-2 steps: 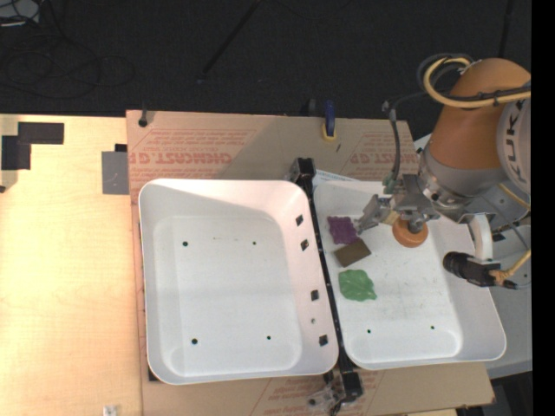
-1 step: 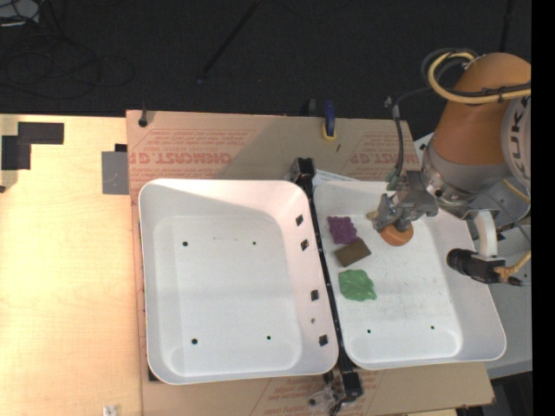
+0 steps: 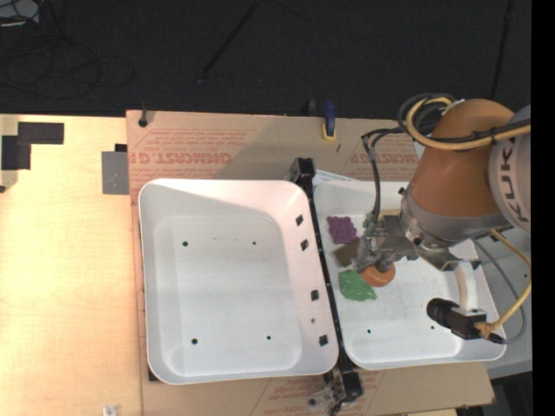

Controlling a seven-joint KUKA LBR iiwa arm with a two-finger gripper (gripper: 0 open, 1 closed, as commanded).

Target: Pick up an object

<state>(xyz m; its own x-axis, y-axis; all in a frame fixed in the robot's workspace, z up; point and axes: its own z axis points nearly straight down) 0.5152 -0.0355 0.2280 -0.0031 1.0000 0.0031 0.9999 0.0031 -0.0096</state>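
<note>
- Left white bin (image 3: 225, 293), touching the right one along a black-clipped edge.
- Right white bin (image 3: 408, 341), holds all the small objects.
- Grey-orange arm (image 3: 460, 172) over the right bin.
- Gripper (image 3: 376, 254) low over the cluster; open or closed, cannot tell.
- Green object (image 3: 355, 286), near the bin's left wall.
- Purple object (image 3: 342, 229), behind the green.
- Orange object (image 3: 379, 276), just under the gripper, beside the green.

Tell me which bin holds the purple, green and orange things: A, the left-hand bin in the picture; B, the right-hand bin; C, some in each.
B: the purple thing, the green thing and the orange thing all lie close together inside the right-hand bin.
</note>
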